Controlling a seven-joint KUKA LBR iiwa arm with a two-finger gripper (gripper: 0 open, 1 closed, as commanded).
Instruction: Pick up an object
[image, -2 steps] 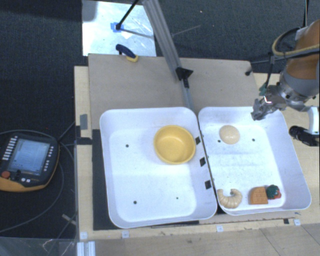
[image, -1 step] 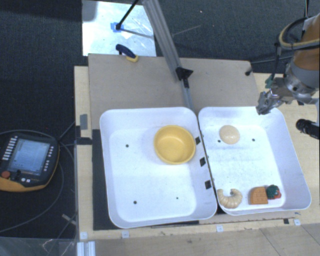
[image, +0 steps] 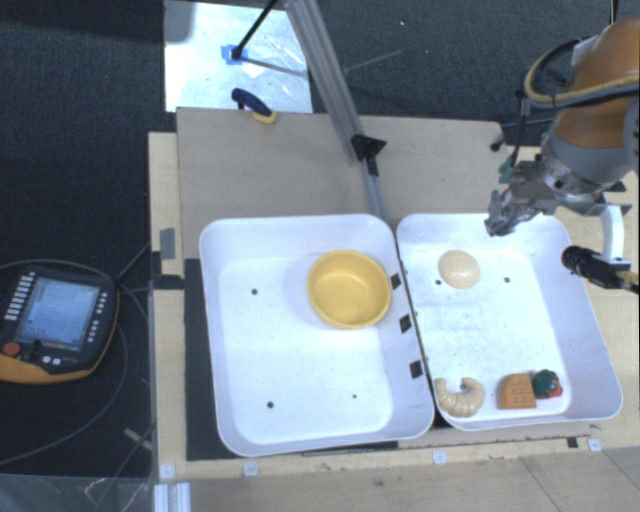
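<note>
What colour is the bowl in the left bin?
The bowl is yellow, seen best in the camera view looking down on the bins.

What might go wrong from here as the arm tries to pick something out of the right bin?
The gripper sits over the right bin's far rim, so a straight descent could strike the wall. The nearest item, the round beige object, looks smooth and domed and may slip out. The croissant-shaped piece and orange block lie against the near wall, leaving little finger room.

A plain yellow round plastic bowl (image: 349, 288) sits in a white shallow plastic bin (image: 240, 400); a cream smooth bun-shaped toy (image: 459, 268) lies just below the grey metal gripper (image: 500, 222).
</note>
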